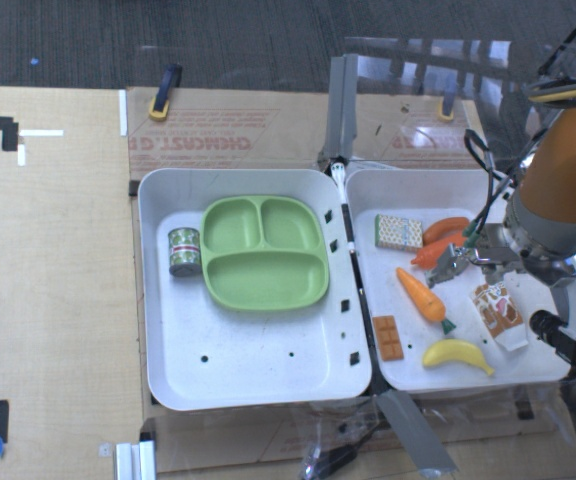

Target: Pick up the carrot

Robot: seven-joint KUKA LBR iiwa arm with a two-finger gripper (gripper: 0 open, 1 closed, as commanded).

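Observation:
The carrot [421,295] lies in the right bin [528,373], orange, with its green stub pointing to the lower right. It rests flat on the bin floor, slanted from upper left to lower right. My gripper [450,266] hangs just above and to the right of the carrot's thick end, next to a red-orange toy piece [429,254]. Nothing is visibly held in it. The arm's orange band [566,163] and grey wrist reach in from the right.
The right bin also holds an orange sausage-shaped toy [446,229], a patterned box [398,232], a brown cracker [388,338], a banana [457,356] and a small carton [499,314]. In the left bin [158,358] are a green divided plate [265,252] and a can [183,251].

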